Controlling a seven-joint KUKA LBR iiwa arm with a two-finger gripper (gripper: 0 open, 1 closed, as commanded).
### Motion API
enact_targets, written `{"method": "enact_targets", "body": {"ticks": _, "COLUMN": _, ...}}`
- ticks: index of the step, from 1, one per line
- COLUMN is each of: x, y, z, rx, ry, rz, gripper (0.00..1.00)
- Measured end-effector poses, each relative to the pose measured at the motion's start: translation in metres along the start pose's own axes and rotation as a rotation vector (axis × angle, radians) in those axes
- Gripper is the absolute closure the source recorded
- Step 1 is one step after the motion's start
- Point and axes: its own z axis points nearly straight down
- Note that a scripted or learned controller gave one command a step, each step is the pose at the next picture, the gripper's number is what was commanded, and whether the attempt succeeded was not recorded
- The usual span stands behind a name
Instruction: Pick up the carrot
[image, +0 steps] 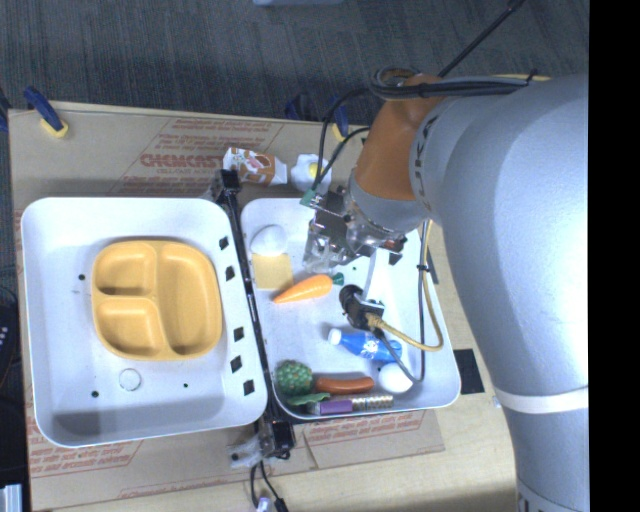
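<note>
Carrot (303, 290) lies flat in right bin (432, 392), long axis near-horizontal, tip left; tool (322, 250) just above, finger state unclear.

One fixed camera looks down aslant on both white bins (40, 300).

Right bin (437, 385) far wall and right rim hidden under arm (520, 250). Gripper (325, 250) fingers blurred, indistinct. Packet (250, 165) label on worktop (150, 140) too small to read.

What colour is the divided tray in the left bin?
Yellow: the divided tray, seen in the camera view.
</note>
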Motion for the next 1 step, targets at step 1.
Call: {"method": "enact_targets", "body": {"ticks": 1, "x": -0.0071, "y": -0.0462, "z": 0.001, "rx": 0.0, "ry": 0.0, "rz": 0.111, "gripper": 1.0}}
